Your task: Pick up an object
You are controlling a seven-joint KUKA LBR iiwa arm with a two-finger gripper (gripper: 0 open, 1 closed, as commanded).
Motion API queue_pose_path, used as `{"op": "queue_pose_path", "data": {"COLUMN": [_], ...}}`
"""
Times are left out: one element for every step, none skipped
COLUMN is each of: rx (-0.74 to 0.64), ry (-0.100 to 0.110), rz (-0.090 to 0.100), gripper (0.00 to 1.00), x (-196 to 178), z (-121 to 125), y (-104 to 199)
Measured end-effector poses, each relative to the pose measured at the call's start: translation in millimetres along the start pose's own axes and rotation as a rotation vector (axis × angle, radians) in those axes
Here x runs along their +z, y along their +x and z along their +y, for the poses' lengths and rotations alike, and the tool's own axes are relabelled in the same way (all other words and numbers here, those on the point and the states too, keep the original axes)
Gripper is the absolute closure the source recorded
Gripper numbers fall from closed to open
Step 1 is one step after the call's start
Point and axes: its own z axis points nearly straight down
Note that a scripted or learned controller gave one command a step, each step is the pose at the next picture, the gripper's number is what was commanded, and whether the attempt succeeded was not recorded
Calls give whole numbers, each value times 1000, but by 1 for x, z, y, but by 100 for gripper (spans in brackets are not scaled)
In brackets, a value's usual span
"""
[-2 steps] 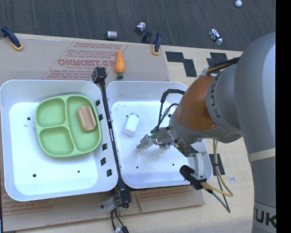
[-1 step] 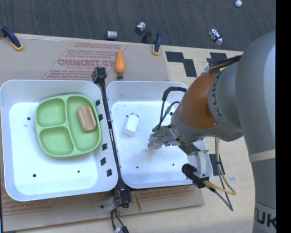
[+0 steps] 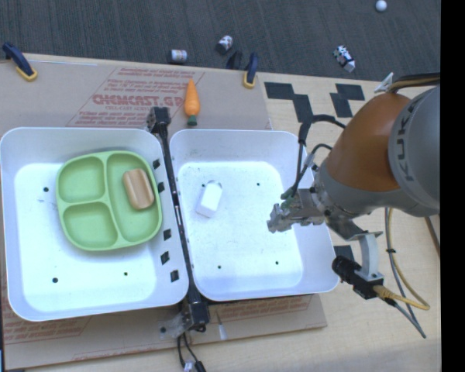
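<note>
The tool (image 3: 283,217) hung at the right bin's (image 3: 240,139) right edge, its grip state unclear; a white block (image 3: 209,199) lay near the bin's middle.

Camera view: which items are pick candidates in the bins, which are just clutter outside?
Pick candidates, in the bins:
- white block, right bin
- tan bread-like piece on green divided plate, left bin

Clutter outside:
- orange carrot on the cardboard
- small bits on the carpet
- blue clamps

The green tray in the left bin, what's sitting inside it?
A tan, bread-like block lies in the right compartment of the green tray; the other two compartments show bare green. What lies beneath the block is covered.
</note>
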Motion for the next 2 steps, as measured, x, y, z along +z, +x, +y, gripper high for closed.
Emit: {"op": "queue_pose_path", "data": {"rx": [0,1], "ry": [1,3], "rz": [0,1], "gripper": [0,0], "x": [1,52], "z": [0,73], "y": [0,-68]}}
